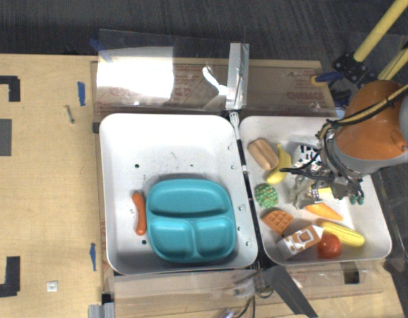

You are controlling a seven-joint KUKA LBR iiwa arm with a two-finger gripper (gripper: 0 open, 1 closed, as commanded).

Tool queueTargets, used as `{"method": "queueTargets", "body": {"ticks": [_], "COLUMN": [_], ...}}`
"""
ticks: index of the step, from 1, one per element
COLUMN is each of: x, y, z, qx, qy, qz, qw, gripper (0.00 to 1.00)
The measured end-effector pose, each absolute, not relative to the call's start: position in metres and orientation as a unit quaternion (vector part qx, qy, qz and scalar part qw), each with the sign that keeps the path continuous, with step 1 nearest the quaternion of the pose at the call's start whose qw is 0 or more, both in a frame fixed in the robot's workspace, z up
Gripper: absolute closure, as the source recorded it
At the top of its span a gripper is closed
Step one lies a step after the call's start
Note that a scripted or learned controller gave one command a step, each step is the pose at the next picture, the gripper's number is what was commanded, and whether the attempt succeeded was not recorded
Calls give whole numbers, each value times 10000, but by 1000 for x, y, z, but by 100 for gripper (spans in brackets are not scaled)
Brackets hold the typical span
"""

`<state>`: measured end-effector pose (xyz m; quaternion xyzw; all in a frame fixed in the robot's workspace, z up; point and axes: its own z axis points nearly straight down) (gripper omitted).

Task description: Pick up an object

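My gripper (318, 189) hangs low inside the right bin (383, 240), under the arm's orange band (371, 126). Toy foods lie around it. Left of it are a tan bread roll (261, 152), a yellow banana (281, 164), a green broccoli piece (265, 195) and a brown waffle (277, 220). Just below it lies an orange wedge (323, 211). Nearer the front sit a yellow corn cob (344, 233), a red tomato (330, 245) and a small brown and white box (299, 240). The gripper's body hides whatever lies directly under it.
The left bin (124, 144) holds a teal divided tray (189, 219) and an orange-red sausage (139, 212) beside the tray's left edge. A metal divider post (236, 77) stands behind the two bins. Yellow bars (383, 25) cross the top right.
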<state>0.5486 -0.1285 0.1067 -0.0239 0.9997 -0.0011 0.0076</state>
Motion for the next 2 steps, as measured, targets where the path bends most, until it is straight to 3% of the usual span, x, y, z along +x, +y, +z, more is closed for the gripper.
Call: {"method": "queueTargets", "body": {"ticks": [1,2], "x": [527,574], "y": [-125,-152], "z": [263,250], "qx": [-919,-2340], "qy": [9957,9722], "qz": [-21,-9], "qw": [80,45], "gripper": [100,100]}}
